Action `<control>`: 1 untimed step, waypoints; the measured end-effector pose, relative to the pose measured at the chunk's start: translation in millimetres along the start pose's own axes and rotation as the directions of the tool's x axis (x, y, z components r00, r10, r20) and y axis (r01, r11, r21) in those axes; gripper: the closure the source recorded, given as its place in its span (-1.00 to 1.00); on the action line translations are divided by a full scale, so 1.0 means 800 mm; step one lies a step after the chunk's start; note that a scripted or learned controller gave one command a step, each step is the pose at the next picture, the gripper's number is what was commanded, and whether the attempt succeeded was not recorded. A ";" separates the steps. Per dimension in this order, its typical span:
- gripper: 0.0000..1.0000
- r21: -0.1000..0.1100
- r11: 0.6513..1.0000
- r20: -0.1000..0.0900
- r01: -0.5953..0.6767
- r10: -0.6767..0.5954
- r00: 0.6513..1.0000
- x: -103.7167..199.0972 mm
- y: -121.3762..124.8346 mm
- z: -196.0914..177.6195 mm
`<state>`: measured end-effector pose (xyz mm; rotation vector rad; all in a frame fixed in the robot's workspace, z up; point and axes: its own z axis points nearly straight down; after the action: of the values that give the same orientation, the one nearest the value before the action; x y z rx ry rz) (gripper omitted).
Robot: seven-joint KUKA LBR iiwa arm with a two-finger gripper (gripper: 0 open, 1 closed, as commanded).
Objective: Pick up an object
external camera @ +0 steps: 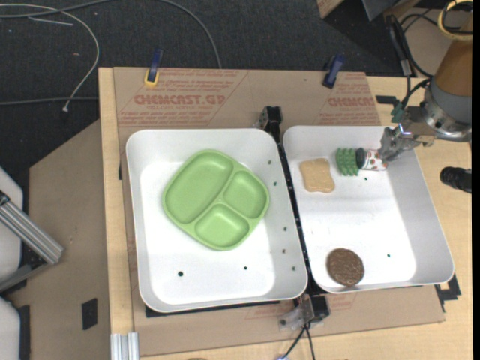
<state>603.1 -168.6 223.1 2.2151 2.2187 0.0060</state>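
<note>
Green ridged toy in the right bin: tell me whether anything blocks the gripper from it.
Nothing visible does. The gripper sits just right of the green ridged toy; the tan flat piece lies on the toy's far side.

Bright, even overhead light. Slight glare off white bins [390,223]; soft short shadows under green plate [216,199]. Dark floor [60,66] underexposed at top. Mild softness throughout, coarse resolution, slight bowing toward edges.

The arm [456,88] runs off the right edge — its pincer [391,145] too small to read.
</note>
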 end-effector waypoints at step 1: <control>1.00 0.010 1.000 -0.003 -0.001 0.001 1.000 0.001 0.000 0.025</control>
<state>603.3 -168.2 203.3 2.2225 2.2239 -0.0020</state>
